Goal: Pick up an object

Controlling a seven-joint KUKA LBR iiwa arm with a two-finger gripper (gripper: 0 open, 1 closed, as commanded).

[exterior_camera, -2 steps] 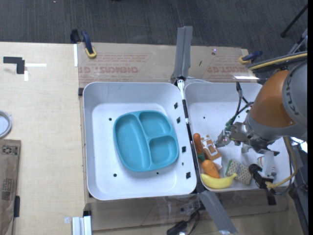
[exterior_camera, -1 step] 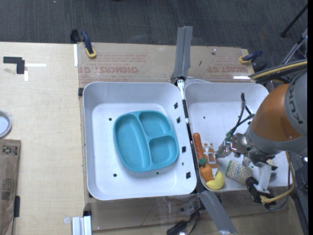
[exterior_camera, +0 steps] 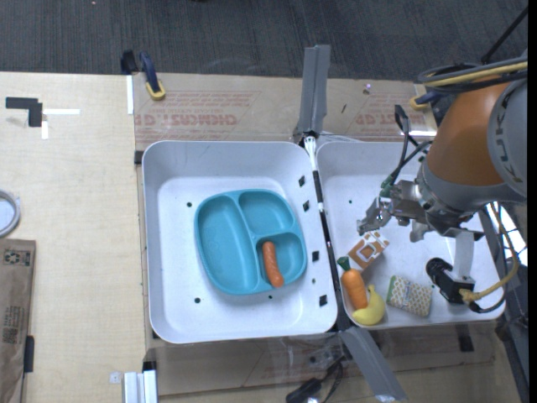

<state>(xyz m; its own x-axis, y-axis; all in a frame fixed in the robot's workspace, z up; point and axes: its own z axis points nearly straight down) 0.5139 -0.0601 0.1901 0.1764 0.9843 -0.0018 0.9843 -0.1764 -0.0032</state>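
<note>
In the right bin [exterior_camera: 348, 179], my gripper [exterior_camera: 375, 219] hangs low over the floor, just above and behind a small orange-and-white box [exterior_camera: 369, 249]. An orange carrot [exterior_camera: 355, 287] lies at the bin's front left, leaning on a yellow banana-like piece [exterior_camera: 372, 310]. To their right is a green speckled sponge [exterior_camera: 409, 296]. I see nothing held in the gripper. The left bin [exterior_camera: 164, 225] holds a blue divided plate [exterior_camera: 222, 242], with an orange-brown sausage [exterior_camera: 272, 264] in its front right compartment.
The grey arm with its orange band [exterior_camera: 470, 133] covers the right bin's right side, and black cables [exterior_camera: 449, 280] trail by the sponge. A grey divider post [exterior_camera: 315, 91] stands behind the bins. A roll of tape [exterior_camera: 7, 215] and a blue clamp [exterior_camera: 149, 74] lie on the bench.
</note>
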